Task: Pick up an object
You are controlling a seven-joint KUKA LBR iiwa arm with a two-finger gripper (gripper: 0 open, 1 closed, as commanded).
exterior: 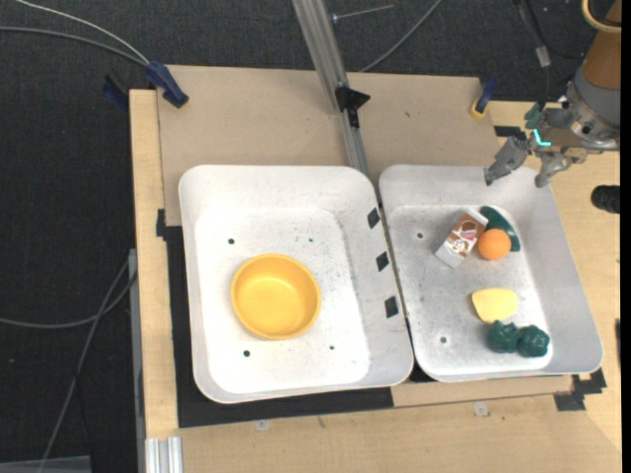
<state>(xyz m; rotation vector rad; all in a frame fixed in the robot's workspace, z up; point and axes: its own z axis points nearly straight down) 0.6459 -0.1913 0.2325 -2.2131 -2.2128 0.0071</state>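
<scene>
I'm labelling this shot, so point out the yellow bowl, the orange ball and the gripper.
yellow bowl (pixel 275 296), camera view, its inside bottom.
orange ball (pixel 494 244), camera view, its top.
gripper (pixel 521 172), camera view, midway between its spread fingertips.

A robotics lab or test bench, not a home or shop. Shown by the plain tan plywood bench top (pixel 256 116) in mid-frame, fixed with blue spring clamps (pixel 166 83) at its upper left and upper right corners. Also by two shallow white plastic bins (pixel 286 190) set side by side on black matting, a bare aluminium strut (pixel 320 37) slanting in from the top, thin grey cables (pixel 69 23) trailing over dark carpet at left, and a grey industrial robot arm (pixel 596 77) at upper right.
</scene>
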